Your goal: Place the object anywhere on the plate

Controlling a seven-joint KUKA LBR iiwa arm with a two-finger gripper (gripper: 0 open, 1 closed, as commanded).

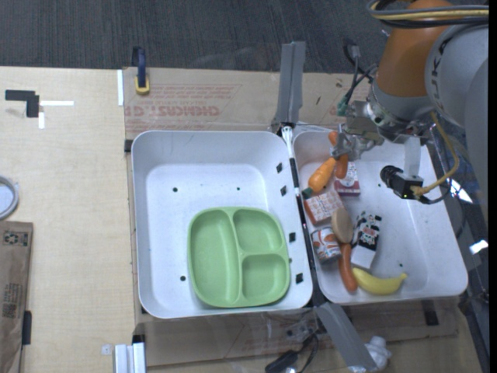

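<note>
Pincer (347, 148) low over far-left corner of right bin (435, 231), fingertips hard to make out against the clutter; cannot tell how far open or whether anything gripped. Orange carrot (322, 175) just beneath, tilted, touching small cartons. Banana (378, 282) along near edge. Green divided plate (238, 256) in left bin (155, 208), near side, with bare white floor on its far side.
</note>
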